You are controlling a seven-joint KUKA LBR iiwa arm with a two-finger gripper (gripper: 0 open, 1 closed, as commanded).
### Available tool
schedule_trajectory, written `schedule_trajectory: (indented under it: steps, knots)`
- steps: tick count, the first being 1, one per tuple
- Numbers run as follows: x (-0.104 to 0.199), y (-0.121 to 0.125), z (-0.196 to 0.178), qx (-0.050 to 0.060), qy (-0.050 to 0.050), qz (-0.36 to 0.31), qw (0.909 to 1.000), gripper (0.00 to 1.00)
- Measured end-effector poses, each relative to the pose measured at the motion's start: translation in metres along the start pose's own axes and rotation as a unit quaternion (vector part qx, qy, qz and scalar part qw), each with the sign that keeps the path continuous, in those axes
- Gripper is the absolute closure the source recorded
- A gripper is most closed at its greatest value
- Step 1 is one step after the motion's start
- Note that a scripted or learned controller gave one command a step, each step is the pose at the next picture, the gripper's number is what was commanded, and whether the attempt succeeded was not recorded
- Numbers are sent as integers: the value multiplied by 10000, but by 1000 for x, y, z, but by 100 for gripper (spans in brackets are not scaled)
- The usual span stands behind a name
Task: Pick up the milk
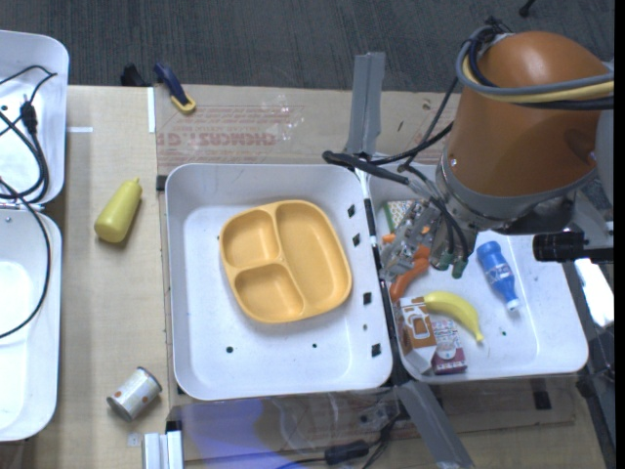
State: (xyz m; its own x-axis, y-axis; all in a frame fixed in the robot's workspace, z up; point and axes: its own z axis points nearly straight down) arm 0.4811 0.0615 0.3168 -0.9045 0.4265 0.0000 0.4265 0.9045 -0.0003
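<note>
So the milk carton (430, 335) is lying flat near the front of the right bin (557, 355), just beside a banana (457, 311), with a blue bottle (497, 274) further right. The gripper (422, 237) hangs above the bin's left part; can't tell its state. A yellow divided plate (285, 260) sits in the left bin (195, 291).
</note>
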Motion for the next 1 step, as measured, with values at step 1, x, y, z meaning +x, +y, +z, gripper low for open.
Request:
schedule_trajectory:
  steps: [1]
  knots:
    - [0,0,84,6,6,1162,9932,100]
